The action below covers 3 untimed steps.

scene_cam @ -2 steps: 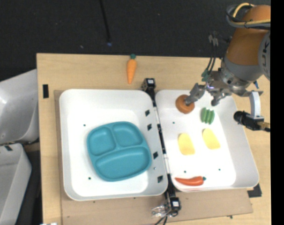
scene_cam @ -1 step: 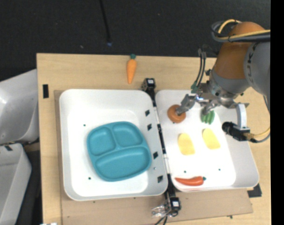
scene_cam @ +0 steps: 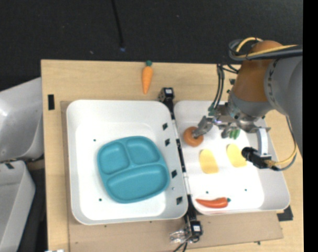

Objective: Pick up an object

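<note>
My gripper [scene_cam: 214,129] hangs low over the back of the right bin [scene_cam: 274,193], open, with nothing between its fingers. Its left finger [scene_cam: 202,127] reaches toward a round orange-brown piece [scene_cam: 191,136] at the bin's back left and is right beside it. A small green item [scene_cam: 234,134] sits just right of the gripper. Two yellow pieces [scene_cam: 209,161] [scene_cam: 235,155] lie in the middle of the bin, in front of the gripper. A red chili pepper [scene_cam: 212,202] rests at the bin's front edge.
The left bin [scene_cam: 80,193] holds a blue divided plate [scene_cam: 133,168]. A toy carrot [scene_cam: 147,77] lies on the wooden bench behind the bins. Black clips [scene_cam: 166,94] mark the seam between the bins.
</note>
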### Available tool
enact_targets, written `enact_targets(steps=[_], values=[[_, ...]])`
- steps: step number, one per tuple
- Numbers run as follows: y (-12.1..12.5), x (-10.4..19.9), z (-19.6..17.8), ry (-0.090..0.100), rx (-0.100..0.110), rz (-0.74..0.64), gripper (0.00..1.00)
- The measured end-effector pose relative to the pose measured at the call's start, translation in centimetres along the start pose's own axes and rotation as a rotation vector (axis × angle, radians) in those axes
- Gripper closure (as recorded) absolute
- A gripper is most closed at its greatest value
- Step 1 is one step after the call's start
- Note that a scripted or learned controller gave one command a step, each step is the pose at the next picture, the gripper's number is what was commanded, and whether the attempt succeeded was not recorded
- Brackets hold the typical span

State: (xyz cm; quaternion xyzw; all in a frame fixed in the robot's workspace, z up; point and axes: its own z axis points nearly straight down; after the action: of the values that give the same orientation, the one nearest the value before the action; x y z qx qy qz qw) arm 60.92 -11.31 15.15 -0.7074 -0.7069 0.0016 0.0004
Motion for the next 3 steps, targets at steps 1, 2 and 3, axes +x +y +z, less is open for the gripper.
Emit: enact_targets(steps=[1,2,3], values=[[0.1,-0.3,4.9,-0.003,-0.007,0.004,0.00],[0.4,-0.3,3.4,0.001,-0.014,0.007,1.00],[0.6,0.6,-2.3,0.001,-0.008,-0.003,1.00]])
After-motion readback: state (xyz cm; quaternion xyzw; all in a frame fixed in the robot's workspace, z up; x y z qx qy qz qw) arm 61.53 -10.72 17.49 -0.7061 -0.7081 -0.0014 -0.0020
